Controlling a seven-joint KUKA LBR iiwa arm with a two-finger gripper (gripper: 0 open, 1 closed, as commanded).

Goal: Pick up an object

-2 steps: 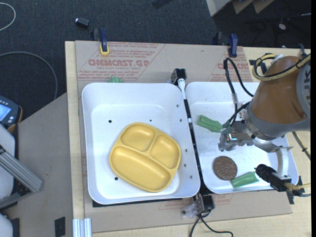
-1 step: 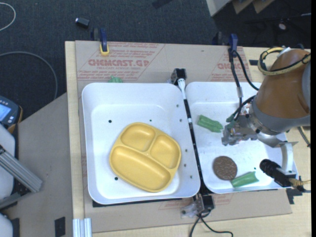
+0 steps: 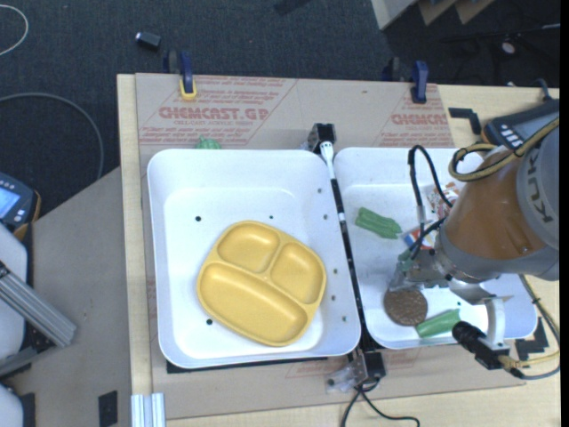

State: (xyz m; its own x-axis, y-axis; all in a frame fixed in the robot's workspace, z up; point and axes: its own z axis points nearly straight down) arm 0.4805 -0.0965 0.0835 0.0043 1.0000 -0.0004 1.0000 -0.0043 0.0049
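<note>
Currently the gripper [image 3: 402,274] sits just above the brown disc [image 3: 405,306], closest target; finger opening cannot be determined from this view.

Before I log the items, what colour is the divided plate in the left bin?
Yellow; the divided plate shows plainly in the camera view.

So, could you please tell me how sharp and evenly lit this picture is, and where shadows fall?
Camera view: lighting even and soft, no harsh glare on the white plastic bins; the yellow three-compartment plate is reasonably sharp; the grey-and-orange arm casts a soft shadow around the round brown disc.
</note>
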